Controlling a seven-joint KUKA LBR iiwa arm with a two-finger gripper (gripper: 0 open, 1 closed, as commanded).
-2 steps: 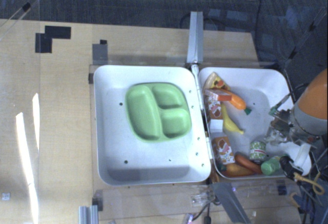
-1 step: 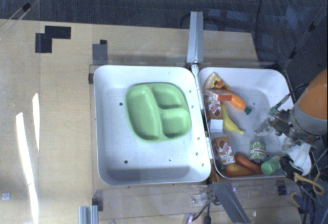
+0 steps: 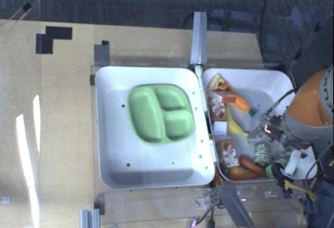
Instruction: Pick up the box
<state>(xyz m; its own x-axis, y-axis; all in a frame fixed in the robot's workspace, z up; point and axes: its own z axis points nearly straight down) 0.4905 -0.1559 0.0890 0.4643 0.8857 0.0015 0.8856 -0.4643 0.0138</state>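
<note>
Small printed boxes lie along the left wall of the right bin point(image 3: 271, 82): a red and white box point(image 3: 217, 104) near the middle and a brown box point(image 3: 225, 151) closer to the front. A wedge-shaped pack point(image 3: 221, 84) lies at the back. My gripper point(image 3: 265, 135) hangs low over the right half of this bin, just above a green-labelled can point(image 3: 262, 154). It is well to the right of both boxes, and nothing is visibly held in it. The arm's orange band point(image 3: 313, 103) is at the bin's right rim.
A banana point(image 3: 235, 123), an orange carrot point(image 3: 240, 102) and another carrot point(image 3: 249, 167) lie between the boxes and the gripper. A green item point(image 3: 275, 170) sits at the front right corner. The left bin point(image 3: 109, 133) holds a green divided plate point(image 3: 160, 113).
</note>
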